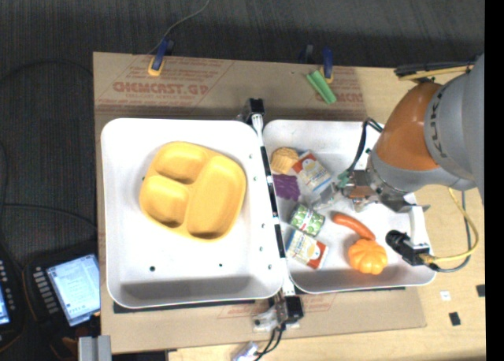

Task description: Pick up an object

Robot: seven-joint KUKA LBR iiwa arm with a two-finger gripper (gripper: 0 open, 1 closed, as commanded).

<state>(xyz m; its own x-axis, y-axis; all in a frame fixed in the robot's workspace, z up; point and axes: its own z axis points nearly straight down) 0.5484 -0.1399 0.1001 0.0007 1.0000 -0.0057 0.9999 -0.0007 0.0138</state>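
Gripper point(353, 187): over right bin point(346, 129), finger state cannot tell.
Carrot point(353, 225): at gripper's 6 o'clock.
Pumpkin point(368, 256): bin's 5 o'clock.

I can read only "CHEMCAST.GP" in red letters on the brown cardboard sheet point(157, 88) behind the bins.

The grey arm point(461, 127) reaches in from the right side of the camera view, its bulky rounded link lying at a slant across the upper right corner; the orange band point(405, 131) wraps the arm just above the wrist, facing left and upward; below the band the grey wrist section narrows and points down and to the left; the gripper point(354, 186) sits at its end, low and compact, seen from above, its tip dark and hard to read.
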